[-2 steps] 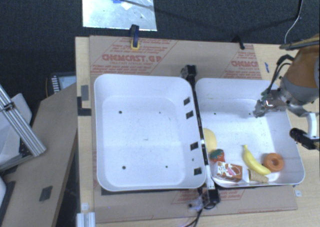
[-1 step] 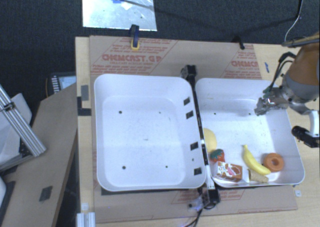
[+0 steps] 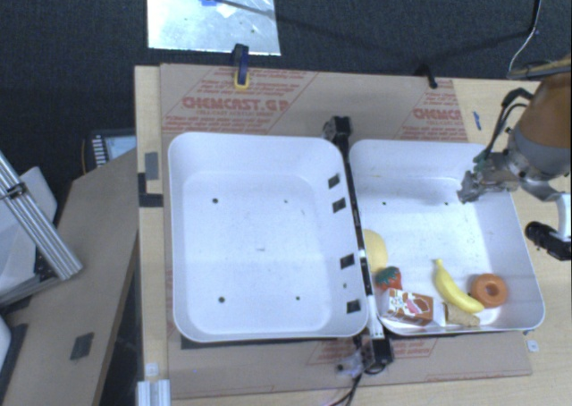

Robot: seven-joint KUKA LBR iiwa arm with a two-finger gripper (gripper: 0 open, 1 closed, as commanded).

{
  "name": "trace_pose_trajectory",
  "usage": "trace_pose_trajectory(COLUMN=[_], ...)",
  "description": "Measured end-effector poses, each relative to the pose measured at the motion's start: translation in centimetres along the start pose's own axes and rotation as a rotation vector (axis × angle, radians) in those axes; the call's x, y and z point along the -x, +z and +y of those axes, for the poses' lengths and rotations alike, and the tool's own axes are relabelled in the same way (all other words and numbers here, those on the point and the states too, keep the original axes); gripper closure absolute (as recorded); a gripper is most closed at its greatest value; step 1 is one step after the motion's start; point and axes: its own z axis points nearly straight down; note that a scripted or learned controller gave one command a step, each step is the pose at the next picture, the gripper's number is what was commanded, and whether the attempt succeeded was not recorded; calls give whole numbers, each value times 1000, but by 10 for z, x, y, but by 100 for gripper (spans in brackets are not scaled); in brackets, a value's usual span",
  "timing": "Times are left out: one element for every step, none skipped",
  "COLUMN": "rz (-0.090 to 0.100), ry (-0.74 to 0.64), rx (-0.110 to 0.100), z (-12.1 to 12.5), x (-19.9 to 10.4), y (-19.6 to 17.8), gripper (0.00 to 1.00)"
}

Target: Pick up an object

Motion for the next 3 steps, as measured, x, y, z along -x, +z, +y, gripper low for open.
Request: trace_pose_trajectory(rz=[-1,6,3], ry=[-3,8,8], rx=[3,-12,-12], z=[1,68,67], x=[0,-20,-17], y=[-11,58,44], gripper=[100,100,100])
